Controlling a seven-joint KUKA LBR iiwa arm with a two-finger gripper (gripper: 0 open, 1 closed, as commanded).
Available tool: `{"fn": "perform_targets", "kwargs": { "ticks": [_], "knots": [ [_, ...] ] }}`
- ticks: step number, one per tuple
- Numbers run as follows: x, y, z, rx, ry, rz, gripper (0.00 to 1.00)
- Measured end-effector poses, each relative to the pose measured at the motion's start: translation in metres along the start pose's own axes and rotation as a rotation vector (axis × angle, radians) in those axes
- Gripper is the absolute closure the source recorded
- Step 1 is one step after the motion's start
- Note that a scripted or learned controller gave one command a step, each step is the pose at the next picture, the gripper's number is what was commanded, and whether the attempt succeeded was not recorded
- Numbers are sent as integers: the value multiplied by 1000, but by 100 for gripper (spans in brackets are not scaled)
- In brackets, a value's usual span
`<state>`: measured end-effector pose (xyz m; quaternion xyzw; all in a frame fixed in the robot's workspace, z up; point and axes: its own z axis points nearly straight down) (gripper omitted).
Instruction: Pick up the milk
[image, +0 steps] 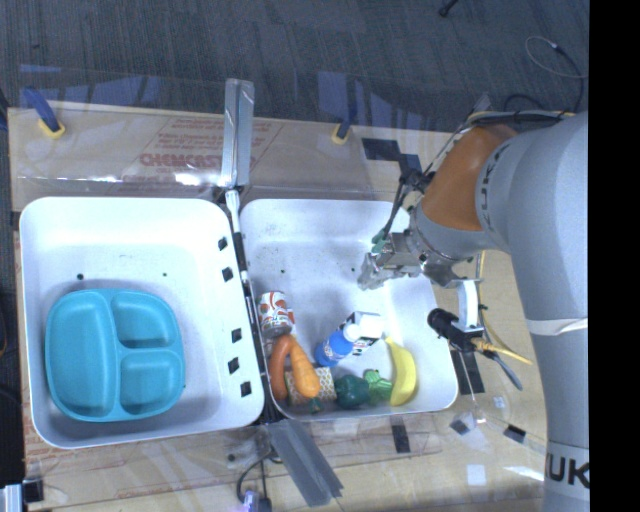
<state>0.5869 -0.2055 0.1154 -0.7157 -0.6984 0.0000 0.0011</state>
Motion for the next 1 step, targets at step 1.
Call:
{"fn": "perform_targets", "kwargs": {
  "ticks": [1],
  "knots": [
    [71, -17, -72, -1, -2, -279, 100]
  ]
}}
